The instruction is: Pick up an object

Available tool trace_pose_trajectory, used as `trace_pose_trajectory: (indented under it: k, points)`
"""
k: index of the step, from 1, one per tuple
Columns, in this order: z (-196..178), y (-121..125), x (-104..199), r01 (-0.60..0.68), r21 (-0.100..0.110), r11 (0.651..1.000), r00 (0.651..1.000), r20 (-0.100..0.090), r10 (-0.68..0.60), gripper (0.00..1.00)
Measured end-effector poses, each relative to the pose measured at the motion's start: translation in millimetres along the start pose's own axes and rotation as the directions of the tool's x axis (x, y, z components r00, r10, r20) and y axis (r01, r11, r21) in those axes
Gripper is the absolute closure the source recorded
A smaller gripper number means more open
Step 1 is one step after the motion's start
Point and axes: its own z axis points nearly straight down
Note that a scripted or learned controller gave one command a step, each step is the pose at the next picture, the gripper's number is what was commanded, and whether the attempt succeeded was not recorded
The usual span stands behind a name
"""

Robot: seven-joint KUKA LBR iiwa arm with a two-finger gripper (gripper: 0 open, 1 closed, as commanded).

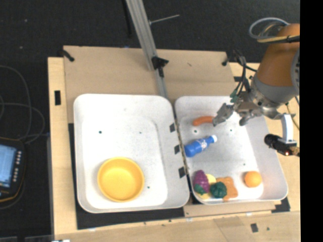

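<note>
My gripper hangs over the back part of the right bin, its two fingers spread open with nothing between them. An orange carrot-shaped piece lies just left of the left finger. A blue bottle with a white cap lies on its side below that. Along the bin's front edge sit a purple piece, a small yellow piece, a green piece, an orange block and an orange ball.
The left bin holds a yellow bowl at its front. A slanted metal pole rises behind the bins. Black clips sit on the seam between them. A cable and small black fitting hang right of the arm.
</note>
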Motion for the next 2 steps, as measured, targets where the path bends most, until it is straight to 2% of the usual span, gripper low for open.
trace_pose_trajectory:
  k: [1,2]
  points:
    - [-0.1,0.0,0.0,-0.001,0.0,1.0,1.0,0.0,0.001,0.0]
    - [63.2,-2.2,-0.7,-0.003,0.006,1.0,1.0,0.001,0.003,0.0]
